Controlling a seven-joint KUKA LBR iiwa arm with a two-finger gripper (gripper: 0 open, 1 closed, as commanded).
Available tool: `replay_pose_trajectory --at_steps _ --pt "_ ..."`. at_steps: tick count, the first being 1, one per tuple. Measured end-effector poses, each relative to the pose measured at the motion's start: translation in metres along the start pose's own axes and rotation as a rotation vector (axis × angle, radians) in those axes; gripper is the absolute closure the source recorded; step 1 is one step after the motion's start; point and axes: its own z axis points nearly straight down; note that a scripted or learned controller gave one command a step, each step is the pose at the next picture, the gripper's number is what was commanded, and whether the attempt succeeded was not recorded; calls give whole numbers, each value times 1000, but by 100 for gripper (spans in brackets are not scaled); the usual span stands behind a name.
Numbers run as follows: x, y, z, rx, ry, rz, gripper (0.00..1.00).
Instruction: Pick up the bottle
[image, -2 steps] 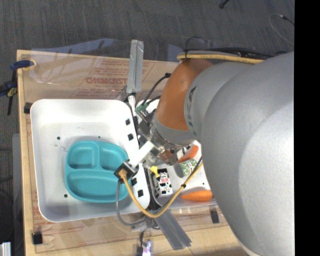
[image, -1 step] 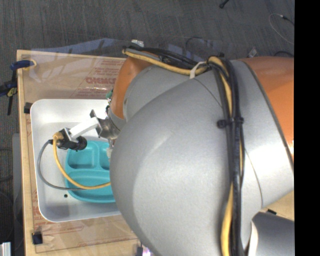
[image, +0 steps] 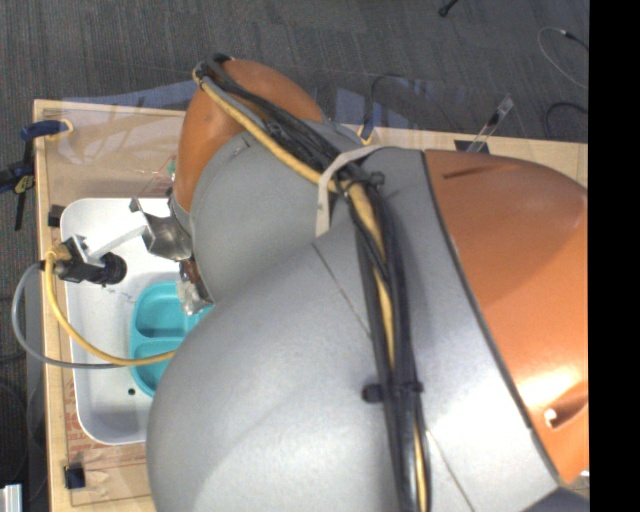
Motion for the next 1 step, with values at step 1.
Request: replay_pose_trajectory --at_steps 1 --pt "-42 -16 -78 2 0 -244 100"
